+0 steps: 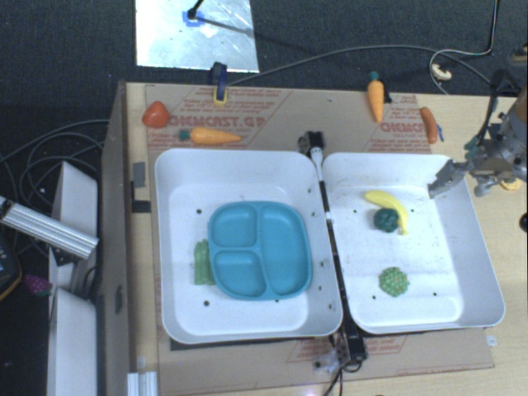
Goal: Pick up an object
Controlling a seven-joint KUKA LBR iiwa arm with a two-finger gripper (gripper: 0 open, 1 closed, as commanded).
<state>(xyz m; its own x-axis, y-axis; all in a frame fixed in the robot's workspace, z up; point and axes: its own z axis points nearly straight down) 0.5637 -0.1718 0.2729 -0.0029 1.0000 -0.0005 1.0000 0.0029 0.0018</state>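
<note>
Cardboard lies flat under two white bins that sit side by side. The left bin holds a big blue plate with three hollows in it. A small green block sits tight against the plate's left edge. The right bin holds three little toys. A yellow banana lies near the middle, toward the far side. A dark teal lump sits touching the banana, just in front of it. A round green bumpy ball lies nearer the front of that bin, apart from the other two.

The arm comes in from the right. Its gripper hangs over the far right corner of the right bin, to the right of the banana and apart from it. I cannot tell if its fingers are spread or pinched together. Nothing shows between them. The bin floor between the gripper and the toys is bare white.

More toys lie on the cardboard behind the bins. A carrot lies flat behind the left bin, and a red-orange tomato sits to its left. A blue and yellow clamp grips the far edge of the cardboard. Another carrot lies behind the right bin, and an orange stick-shaped toy lies to its right. A shiny silver sheet lies on the dark floor beyond. Black wires curl on the left.
</note>
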